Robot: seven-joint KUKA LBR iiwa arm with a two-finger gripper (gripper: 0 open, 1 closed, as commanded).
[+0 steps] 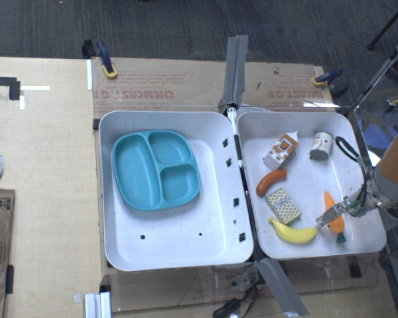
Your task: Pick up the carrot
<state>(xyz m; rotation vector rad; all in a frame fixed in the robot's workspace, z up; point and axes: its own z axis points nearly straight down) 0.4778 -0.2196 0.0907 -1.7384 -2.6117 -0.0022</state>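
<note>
I reach in from the desk's right edge, low over the right bin [358, 121], because the carrot [333, 218] lies in that bin's near right corner. My jaws [334, 214] sit right at the carrot's middle, angled across it; I cannot tell whether they are parted or closed, or whether they grip it. The carrot lies flat, leaf end toward the near rim, just beside the banana [293, 232]. The sausage [270, 181], cracker pack [283, 206], carton [280, 150] and can [320, 146] lie farther in, clear of my approach. The blue plate [156, 169] rests in the left bin [179, 240].
</note>
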